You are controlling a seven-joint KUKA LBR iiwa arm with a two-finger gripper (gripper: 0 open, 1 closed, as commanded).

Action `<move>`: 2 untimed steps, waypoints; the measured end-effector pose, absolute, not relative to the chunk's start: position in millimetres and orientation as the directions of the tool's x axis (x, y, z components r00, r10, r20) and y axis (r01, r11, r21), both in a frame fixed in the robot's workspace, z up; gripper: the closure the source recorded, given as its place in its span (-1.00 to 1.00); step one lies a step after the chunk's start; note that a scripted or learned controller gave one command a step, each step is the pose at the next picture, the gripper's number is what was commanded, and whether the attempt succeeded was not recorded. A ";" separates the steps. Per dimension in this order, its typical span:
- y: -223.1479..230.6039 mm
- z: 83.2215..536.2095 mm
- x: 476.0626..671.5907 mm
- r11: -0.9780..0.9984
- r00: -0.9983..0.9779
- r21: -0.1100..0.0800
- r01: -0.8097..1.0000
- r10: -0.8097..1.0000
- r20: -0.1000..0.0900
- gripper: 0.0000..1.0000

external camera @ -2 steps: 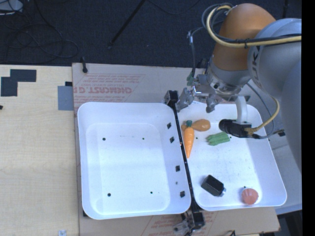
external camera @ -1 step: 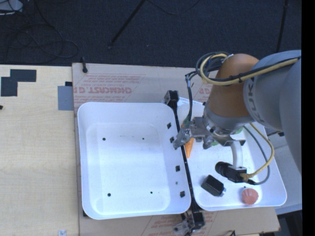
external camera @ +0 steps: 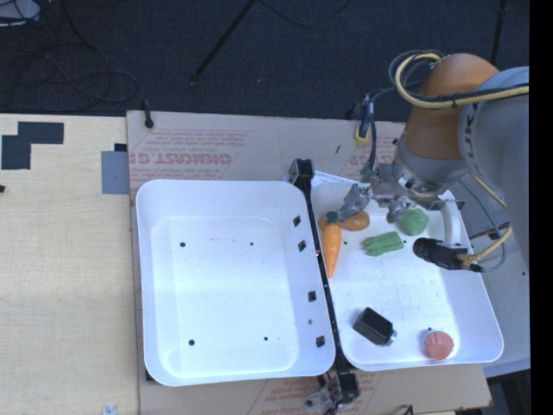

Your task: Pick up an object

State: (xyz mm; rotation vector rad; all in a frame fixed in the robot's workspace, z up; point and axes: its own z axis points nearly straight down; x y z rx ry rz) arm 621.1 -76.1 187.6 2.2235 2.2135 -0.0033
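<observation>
Gripper [external camera: 378, 199] low, arm [external camera: 449, 111] bent over

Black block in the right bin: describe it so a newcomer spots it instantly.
Take the right bin of the two white ones and look at its near half, away from the gripper. The black block lies there, tilted, just left of the round pink-red ball. It is the bin's only dark, boxy item; the carrot and green pieces sit farther back.

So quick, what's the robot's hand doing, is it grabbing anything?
Tool: low over the right bin, near the orange piece; whether it is open, shut or holding anything cannot be told.
</observation>
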 end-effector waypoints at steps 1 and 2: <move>-68.3 281.0 583.9 0.001 -0.001 0.006 1.000 1.000 0.000 -1.00; -52.1 204.6 519.2 -0.002 0.002 -0.015 1.000 1.000 0.003 -1.00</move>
